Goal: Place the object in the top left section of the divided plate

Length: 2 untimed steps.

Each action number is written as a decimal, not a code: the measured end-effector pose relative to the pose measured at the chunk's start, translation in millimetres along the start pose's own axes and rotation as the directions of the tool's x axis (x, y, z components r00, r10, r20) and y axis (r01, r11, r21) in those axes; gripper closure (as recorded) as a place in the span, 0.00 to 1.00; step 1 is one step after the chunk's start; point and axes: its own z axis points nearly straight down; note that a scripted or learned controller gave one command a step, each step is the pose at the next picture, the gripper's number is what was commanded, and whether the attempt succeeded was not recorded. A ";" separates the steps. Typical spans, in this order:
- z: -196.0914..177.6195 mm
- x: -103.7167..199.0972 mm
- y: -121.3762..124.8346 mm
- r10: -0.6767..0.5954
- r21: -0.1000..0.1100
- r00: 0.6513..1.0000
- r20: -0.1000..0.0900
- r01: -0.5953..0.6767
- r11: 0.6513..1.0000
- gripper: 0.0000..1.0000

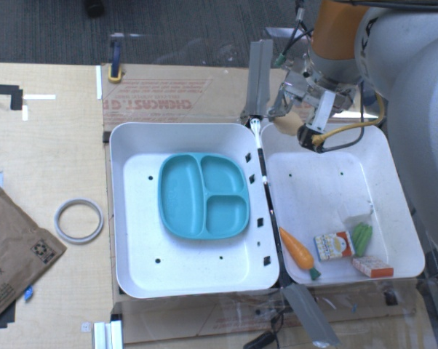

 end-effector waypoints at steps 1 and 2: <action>37.7 60.0 -45.4 0.195 0.003 0.981 0.001 -0.195 0.981 1.00; 97.0 73.2 -83.0 0.366 0.003 0.931 0.003 -0.366 0.931 1.00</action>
